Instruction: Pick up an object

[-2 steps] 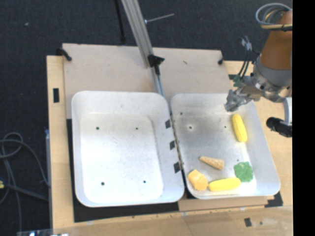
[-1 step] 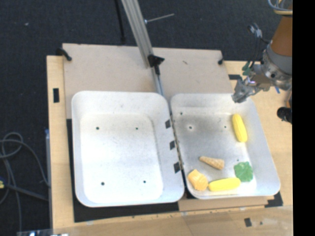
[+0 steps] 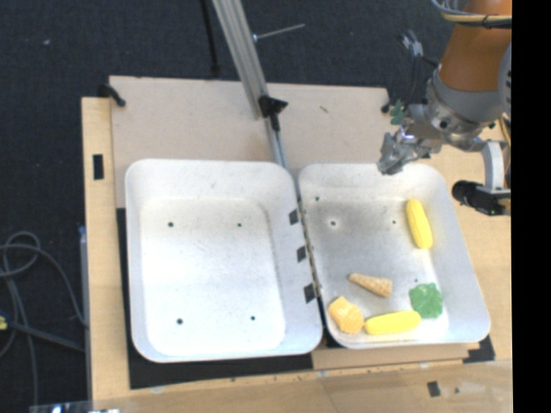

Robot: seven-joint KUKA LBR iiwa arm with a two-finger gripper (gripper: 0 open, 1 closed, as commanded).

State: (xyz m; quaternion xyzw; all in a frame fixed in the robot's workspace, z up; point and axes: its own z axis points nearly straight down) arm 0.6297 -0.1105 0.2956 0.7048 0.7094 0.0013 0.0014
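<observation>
A wooden bench (image 3: pixel 97 231) stands on dark carpet (image 3: pixel 77 24). A paler board (image 3: pixel 185 119) lies across its upper part. 2 shallow white bins sit side by side: the left bin (image 3: pixel 138 179) fills the middle of the frame, and the right bin (image 3: pixel 362 172) touches its right rim. 3 black clips (image 3: pixel 301 254) line the seam between them. A metal rail (image 3: pixel 239 41) slants down from the top centre to that seam. Loose cables (image 3: pixel 26 265) curl at the lower left.
</observation>
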